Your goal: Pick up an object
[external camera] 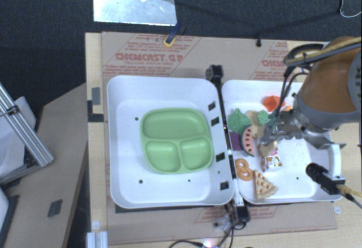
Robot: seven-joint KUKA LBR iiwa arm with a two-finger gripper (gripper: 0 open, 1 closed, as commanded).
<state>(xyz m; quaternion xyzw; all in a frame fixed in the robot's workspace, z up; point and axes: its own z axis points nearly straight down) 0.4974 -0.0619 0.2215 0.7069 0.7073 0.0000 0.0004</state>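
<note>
The gripper [268, 144] hangs low in the right bin [294, 184], at the end of the grey arm with its orange band, and it sits among a crowd of small toy foods; whether it is open or shut cannot be told from this angle, and nothing can be seen held in it. Just below it, close enough to look touching, lies a small white carton [272, 162] with red marks. To its left is a watermelon slice [249, 140], a flat red half-round with dark seeds, and above that a ruffled green lettuce leaf [238, 120] lies against the bin's left wall. A smooth orange piece [271, 102] lies further back, partly hidden by the arm. Nearer the front edge are a brown knotted pretzel [244, 169] and a triangular pizza slice [263, 186] with a tan crust, the two just beside each other. The left bin [121, 128] holds a pale green plastic plate [175, 140], glossy, with rounded corners and three compartments. Both bins are shallow, white and smooth, joined along a black-clipped middle seam, and rest on a brown cardboard sheet [153, 54] printed in red, which lies on the table [65, 128].
</note>
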